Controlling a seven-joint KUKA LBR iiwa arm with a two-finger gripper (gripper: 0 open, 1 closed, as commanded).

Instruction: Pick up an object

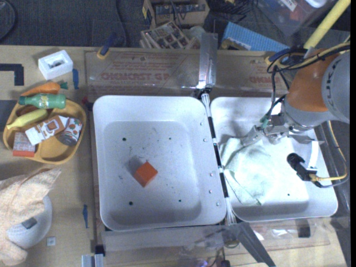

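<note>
We see the gripper [261, 131] over the right bin's [322, 202] upper-left part – finger state can't be told – w/ an orange block [146, 173] mid left bin [105, 149].

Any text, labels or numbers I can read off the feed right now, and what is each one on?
Red lettering on the clear panel behind the left bin: present, but too blurred and faint to read.
Red lettering on the clear panel behind the right bin: too blurred.
Printed packets in the yellow bowl: too small to read.
White box: no legible marking.
Orange block: no text.
</note>
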